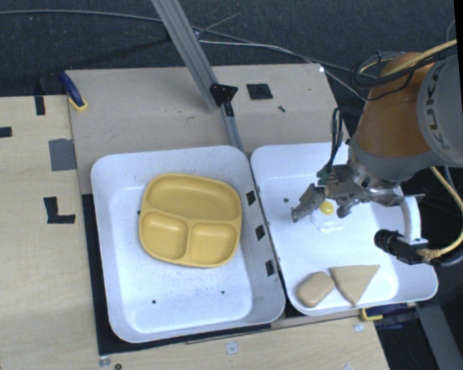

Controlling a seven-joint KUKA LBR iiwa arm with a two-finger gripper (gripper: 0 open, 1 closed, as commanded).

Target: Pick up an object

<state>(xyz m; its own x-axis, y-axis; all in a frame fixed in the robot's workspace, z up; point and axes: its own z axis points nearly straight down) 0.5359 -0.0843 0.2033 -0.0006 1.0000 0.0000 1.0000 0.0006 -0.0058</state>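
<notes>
Nearest my camera, at the near edge of the right bin (294,162), lie two tan pieces: a rounded lump (314,289) and a wedge (355,279), touching or nearly so. They sit loose against the near wall, which I judge makes them awkward to grab, with little room for a finger on that side.

Farther up the same bin, a small yellow object (327,208) sits right at the pincer (323,205). I can make out one dark finger (305,207) splayed toward the left, so the pincer looks at least partly open, but whether the yellow object is actually between the fingers or simply lying under them on the bin floor I cannot tell. I would not count it as held.

Outward from there, the left bin (107,231) carries a yellow divided tray (190,220), flat and well apart from the pincer.

From the right, the arm (399,121) reaches in with its orange band above the wrist, and the wrist points down over the middle of the right bin.
</notes>
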